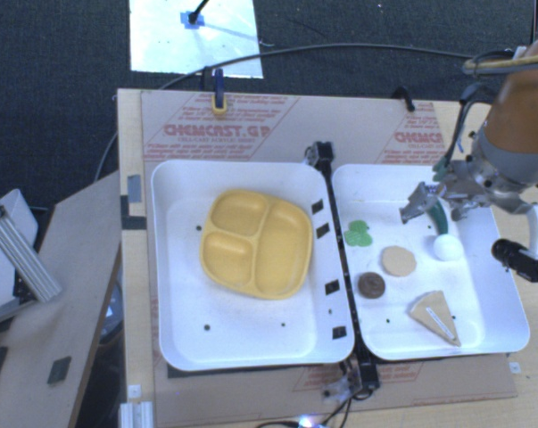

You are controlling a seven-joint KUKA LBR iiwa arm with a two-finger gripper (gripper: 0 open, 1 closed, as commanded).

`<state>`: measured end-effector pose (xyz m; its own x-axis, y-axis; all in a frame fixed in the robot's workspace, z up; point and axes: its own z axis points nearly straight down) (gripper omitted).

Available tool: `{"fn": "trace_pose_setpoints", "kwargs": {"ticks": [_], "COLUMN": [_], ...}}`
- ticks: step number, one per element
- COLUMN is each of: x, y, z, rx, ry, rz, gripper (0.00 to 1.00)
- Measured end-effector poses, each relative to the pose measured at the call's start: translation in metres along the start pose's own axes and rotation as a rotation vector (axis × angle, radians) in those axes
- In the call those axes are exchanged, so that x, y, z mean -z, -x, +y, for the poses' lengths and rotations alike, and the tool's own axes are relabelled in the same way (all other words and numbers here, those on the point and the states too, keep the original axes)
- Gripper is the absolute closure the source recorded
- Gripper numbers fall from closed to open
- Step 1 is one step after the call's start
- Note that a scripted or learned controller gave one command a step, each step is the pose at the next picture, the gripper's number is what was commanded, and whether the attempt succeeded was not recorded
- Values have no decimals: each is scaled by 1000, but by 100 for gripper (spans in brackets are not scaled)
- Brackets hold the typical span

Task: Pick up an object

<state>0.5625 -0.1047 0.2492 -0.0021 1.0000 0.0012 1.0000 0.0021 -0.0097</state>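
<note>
Camera view: arm is reaching in from 3 o'clock, claw (pixel 438 214) hanging over the right bin (pixel 505 328), low near its upper half. Fingers' state: cannot tell, too blurred. Nothing visibly between them. White ball (pixel 447 247) is sitting just at 6 o'clock of the claw, likely target. Tan disc (pixel 398 261), brown disc (pixel 371 284), wedge (pixel 435 316) and green piece (pixel 359 234) are lying at 7–9 o'clock of it. Yellow tray (pixel 255 242) is resting in the left bin (pixel 184 328). Task looking barely begun: approach made, grasp and lift remaining.

Bench (pixel 251 123) bearing two white bins (pixel 179 328)
</note>
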Motion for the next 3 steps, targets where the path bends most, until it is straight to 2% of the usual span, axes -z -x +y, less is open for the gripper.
{"fn": "trace_pose_setpoints", "kwargs": {"ticks": [1, 3], "x": [3, -104], "y": [0, -12], "z": [1, -10], "rx": [2, -1], "ry": [7, 1], "rz": [-1, 1], "gripper": [0, 0]}}
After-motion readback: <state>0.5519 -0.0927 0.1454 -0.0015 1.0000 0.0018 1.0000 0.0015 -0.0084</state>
